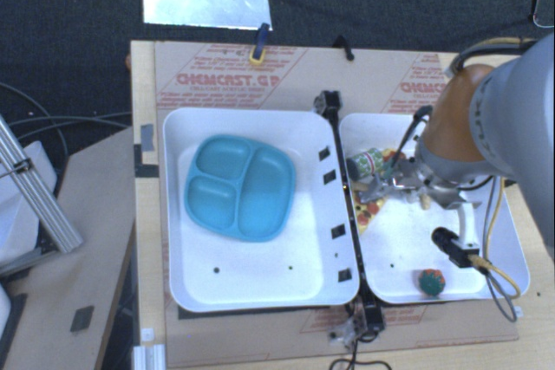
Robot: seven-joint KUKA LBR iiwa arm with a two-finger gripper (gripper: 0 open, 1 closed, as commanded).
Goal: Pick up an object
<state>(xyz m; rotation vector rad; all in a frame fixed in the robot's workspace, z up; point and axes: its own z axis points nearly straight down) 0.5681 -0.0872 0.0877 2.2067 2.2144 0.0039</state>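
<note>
My gripper (378, 188) reaches low into the right bin (494, 225) near its left wall, with the grey arm and orange band behind it to the right. Just above the gripper lies a small green and multicoloured object (368, 159). A red and yellow flat piece (363, 213) lies right under the gripper's tip, partly hidden by it. A small green and red ball (431, 280) rests near the bin's front edge, well apart from the gripper.
The left bin (199, 282) holds a blue divided plate (240, 187). A black divider with clips (340, 186) runs between the two bins. A black cable part (453, 246) hangs from the arm over the right bin's floor.
</note>
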